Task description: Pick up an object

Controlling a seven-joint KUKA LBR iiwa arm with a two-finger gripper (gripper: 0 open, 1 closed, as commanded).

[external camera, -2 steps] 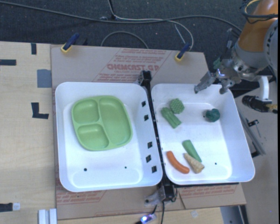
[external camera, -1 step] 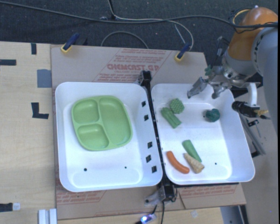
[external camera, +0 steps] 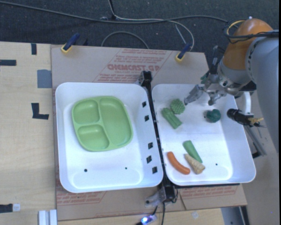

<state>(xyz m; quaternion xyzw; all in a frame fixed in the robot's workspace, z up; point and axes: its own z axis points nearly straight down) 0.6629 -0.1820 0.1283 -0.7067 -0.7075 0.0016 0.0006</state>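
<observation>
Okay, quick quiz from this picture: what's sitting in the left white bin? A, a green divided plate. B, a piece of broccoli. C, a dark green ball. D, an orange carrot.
A: the green divided plate lies alone in the left bin, while the carrot, the dark green ball and the broccoli all lie in the right bin.

The arm [external camera: 260, 55] is cut off by the right edge. A bench corner [external camera: 0, 205] is cropped at the left. Printed lettering on the cardboard [external camera: 131, 67] is too blurred to be read.
</observation>
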